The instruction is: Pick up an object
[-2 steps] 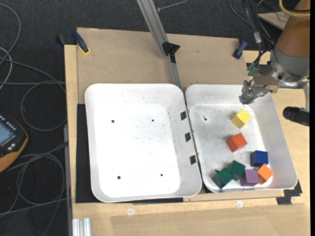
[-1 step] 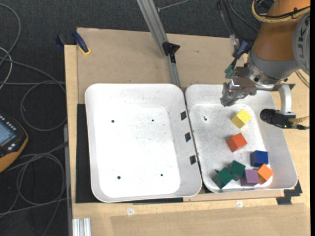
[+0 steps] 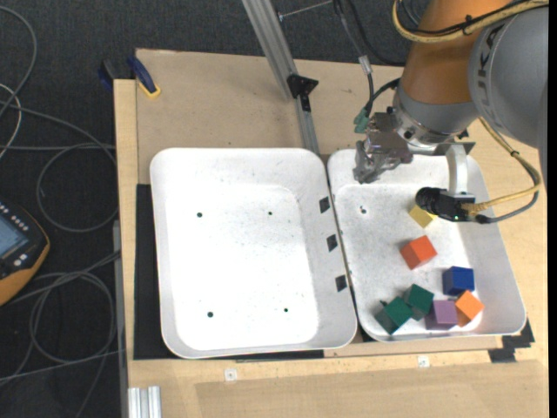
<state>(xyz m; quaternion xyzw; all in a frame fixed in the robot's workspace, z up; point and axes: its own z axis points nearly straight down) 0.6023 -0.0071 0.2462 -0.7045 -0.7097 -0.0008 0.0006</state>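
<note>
My gripper (image 3: 369, 165) hangs over the far left corner of the right bin (image 3: 502, 252), and I see no object in it. Several small blocks lie in that bin, all nearer the front and right than the gripper. A yellow block (image 3: 422, 216) is the closest to it. An orange-red cube (image 3: 419, 252) sits mid-bin. Along the front edge cluster a blue cube (image 3: 458, 279), an orange cube (image 3: 469, 306), a purple cube (image 3: 445, 313) and two dark green blocks (image 3: 419, 299) (image 3: 396, 313).
The left bin (image 3: 162, 233) sits beside the right one, with black clips (image 3: 331, 242) between them. A slanted metal pole (image 3: 278, 50) rises behind the bins. A white bracket with a black part (image 3: 446, 203) hangs off the wrist over the yellow block. Cables lie on the floor at left.
</note>
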